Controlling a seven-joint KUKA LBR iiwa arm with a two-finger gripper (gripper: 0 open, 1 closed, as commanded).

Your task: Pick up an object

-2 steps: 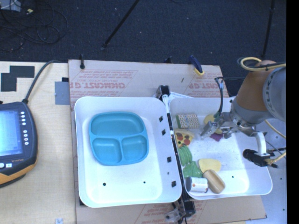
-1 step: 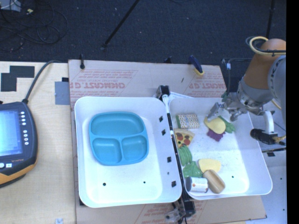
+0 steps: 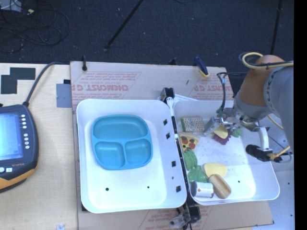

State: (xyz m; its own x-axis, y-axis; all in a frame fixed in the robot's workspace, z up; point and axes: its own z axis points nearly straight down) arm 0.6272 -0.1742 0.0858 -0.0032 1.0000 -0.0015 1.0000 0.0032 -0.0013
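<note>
Over the right bin (image 3: pixel 268 186), the gripper (image 3: pixel 221 127) hangs low with a yellow-and-purple toy (image 3: pixel 221 134) between its jaws, seemingly gripped. Judging by this, the pick is at the grasp stage; next comes a straight lift clear of the waffle piece (image 3: pixel 193 124).

At twelve o'clock from the bins I read red print on the cardboard sheet (image 3: pixel 120 83): "CHEMCRZT G.P", upside down to me; a second red print toward one o'clock is cut short, only "G.P" legible; nothing else is readable.
</note>
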